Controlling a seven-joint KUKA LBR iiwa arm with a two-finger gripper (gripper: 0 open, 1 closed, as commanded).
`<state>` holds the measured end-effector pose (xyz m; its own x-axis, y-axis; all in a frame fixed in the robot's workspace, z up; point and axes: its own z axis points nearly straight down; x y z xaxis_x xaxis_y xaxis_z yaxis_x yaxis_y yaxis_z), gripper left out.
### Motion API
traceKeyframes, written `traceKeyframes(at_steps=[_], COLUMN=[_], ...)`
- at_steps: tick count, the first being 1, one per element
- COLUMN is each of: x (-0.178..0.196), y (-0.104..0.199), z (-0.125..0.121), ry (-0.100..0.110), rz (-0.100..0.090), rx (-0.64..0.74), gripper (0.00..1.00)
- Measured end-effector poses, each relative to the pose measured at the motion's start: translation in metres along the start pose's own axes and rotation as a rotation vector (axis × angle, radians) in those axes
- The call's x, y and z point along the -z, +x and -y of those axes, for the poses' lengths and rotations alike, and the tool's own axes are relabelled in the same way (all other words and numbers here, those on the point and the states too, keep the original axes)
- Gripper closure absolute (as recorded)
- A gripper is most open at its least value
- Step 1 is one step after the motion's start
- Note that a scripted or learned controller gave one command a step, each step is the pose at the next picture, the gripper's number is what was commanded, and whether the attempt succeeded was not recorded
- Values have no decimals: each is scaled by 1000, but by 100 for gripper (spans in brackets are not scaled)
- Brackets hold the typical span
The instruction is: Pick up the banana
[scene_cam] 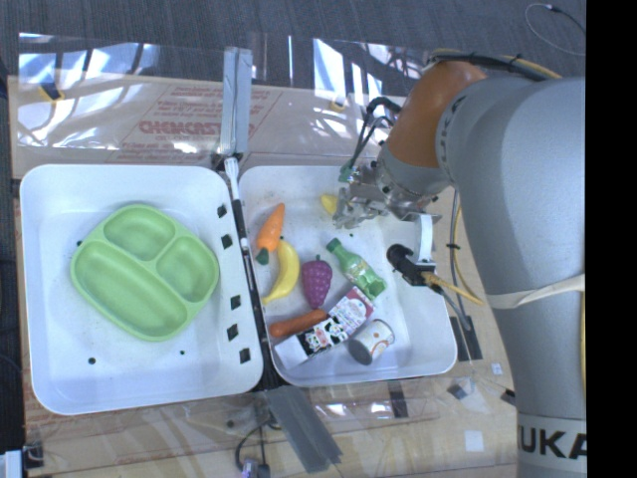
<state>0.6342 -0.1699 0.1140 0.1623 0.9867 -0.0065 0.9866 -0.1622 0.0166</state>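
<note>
Yellow banana (pixel 284 272) lies apart from the gripper (pixel 350 210); whether its fingers are parted I cannot tell.

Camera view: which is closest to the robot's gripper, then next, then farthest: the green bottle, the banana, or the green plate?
From the gripper, in the right bin:
1. Green bottle, just below the gripper, middle of the right bin.
2. Banana, farther left, near the divider between the bins.
3. Green plate, far away in the left bin.
</note>
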Motion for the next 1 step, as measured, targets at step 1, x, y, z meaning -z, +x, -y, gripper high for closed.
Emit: traceKeyframes(at_steps=[1], x=[0], y=[0], z=[0], ry=[0], rz=[0], rx=[0], gripper=[0])
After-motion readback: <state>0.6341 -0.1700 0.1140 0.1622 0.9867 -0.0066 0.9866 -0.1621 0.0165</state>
